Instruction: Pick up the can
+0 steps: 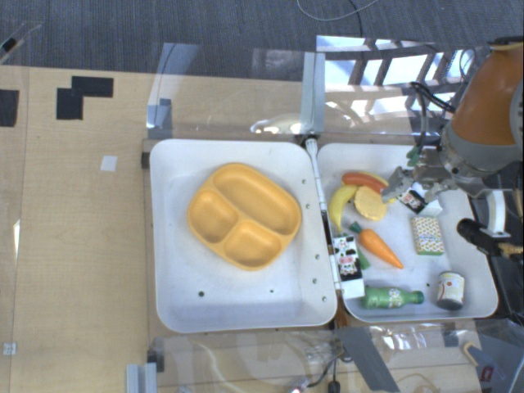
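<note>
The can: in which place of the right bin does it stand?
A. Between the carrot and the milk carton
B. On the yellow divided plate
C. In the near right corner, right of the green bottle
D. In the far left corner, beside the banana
C: the can stands in the near right corner of the right bin, with the green bottle lying to its left.

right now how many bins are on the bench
2. The left bin holds a yellow plate; the right bin holds the can, a bottle and other items.
</note>
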`<action>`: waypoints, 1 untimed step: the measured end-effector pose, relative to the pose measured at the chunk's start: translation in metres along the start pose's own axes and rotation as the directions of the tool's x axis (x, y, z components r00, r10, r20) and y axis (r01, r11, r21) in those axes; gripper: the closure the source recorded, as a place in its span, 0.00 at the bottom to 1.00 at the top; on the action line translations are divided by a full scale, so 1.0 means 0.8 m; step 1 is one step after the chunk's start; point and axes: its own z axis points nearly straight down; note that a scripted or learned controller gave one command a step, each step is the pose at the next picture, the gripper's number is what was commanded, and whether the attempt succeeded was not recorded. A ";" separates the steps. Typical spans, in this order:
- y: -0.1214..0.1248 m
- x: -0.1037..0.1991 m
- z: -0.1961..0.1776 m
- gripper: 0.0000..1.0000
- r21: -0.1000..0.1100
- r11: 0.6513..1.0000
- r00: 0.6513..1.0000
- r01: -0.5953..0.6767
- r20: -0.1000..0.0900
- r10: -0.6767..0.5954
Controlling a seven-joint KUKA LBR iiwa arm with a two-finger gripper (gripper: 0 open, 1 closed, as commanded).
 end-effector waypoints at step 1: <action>0.041 -0.012 0.009 0.00 -0.004 0.969 0.969 0.249 0.003 -0.249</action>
